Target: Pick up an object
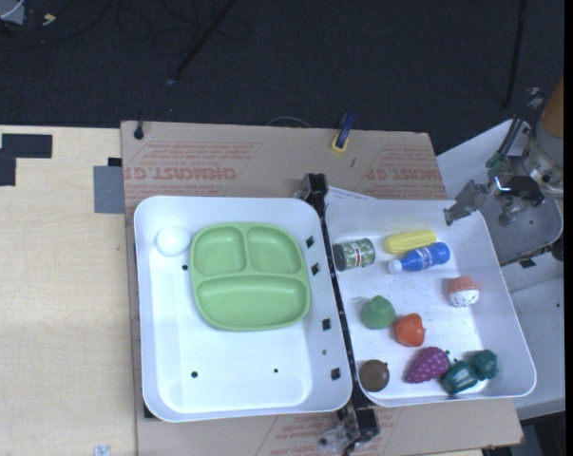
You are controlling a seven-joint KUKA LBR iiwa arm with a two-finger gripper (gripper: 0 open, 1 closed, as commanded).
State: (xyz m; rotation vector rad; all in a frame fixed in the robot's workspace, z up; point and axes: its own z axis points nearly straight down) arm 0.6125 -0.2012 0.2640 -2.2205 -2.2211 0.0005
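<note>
**Claw position relative to the pick targets**

You find the claw (pixel 495 194) at the upper right corner of the right bin (pixel 514 326), hovering over the bin's rim rather than over its contents. Its two fingers stand spread apart, with nothing between them.

Every candidate lies left of and below the claw in the camera view. The nearest are the blue bottle (pixel 421 257) and the yellow piece (pixel 410 241), which lie touching or nearly so, both with their long axes running roughly left to right. Judge a grasp across the short axis, from above, as the likeliest approach for either.

Note the surroundings:
- The can (pixel 353 254) lies just left of the bottle, near the divider between the bins.
- The white-and-red piece (pixel 464 292) sits alone near the right wall.
- The green ball (pixel 378 312) and the red piece (pixel 410 330) sit close together mid-bin.
- The brown ball (pixel 373 375), the grapes (pixel 427 364) and the dark green piece (pixel 469 371) crowd the lower edge.

The left bin (pixel 162 350) holds a green tray (pixel 250 276) and a white ball (pixel 172 240), well apart from the claw.

Expect the close pairing of bottle and yellow piece to risk a finger landing on both.
</note>
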